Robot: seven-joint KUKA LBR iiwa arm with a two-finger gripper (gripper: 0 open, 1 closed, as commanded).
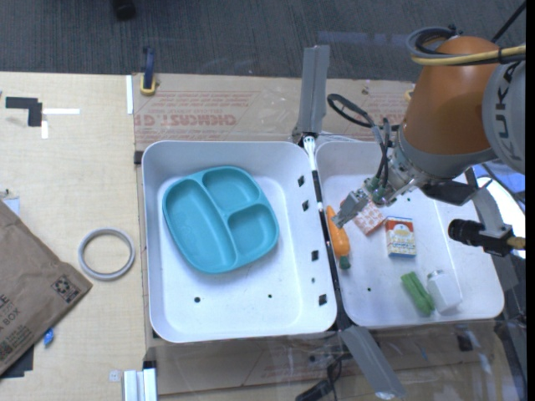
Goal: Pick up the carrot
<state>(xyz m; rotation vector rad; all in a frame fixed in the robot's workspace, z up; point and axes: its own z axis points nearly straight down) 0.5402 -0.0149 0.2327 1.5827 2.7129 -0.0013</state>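
Dark grey carpet runs behind a pale wooden bench point(67, 174) that carries two shallow white bins side by side. Over the right bin point(468, 307) the jaws point(355, 205) of the grey arm hang low, pointing down and to the left; whether they stand apart or together cannot be told from this slanted view, and nothing shows between them. Just beside their tip, down and to the left, lies the carrot point(338, 236), orange with a small green end, stretched along the right bin's left wall close to the divider between the bins. A small red-and-white patterned packet point(369, 220) lies just under the jaws on their right, near the carrot but apart from it. Further right a small carton point(401, 236) with red, white and green print lies flat; its lettering is too small to read. Toward the bin's front corner a green oblong piece point(415, 292) lies next to a white block point(443, 289). Above the wrist sits the orange band point(451, 98), with part of the letters "KU" on the grey link beside it. The left bin point(167, 307) holds a teal divided plate point(220, 217) with three compartments. Behind the bins a cardboard sheet point(217, 115) bears red mirrored print I cannot read for certain. On the bench to the left lie a grey tape ring point(106, 252) and a brown cardboard box point(29, 299) marked "BOX".
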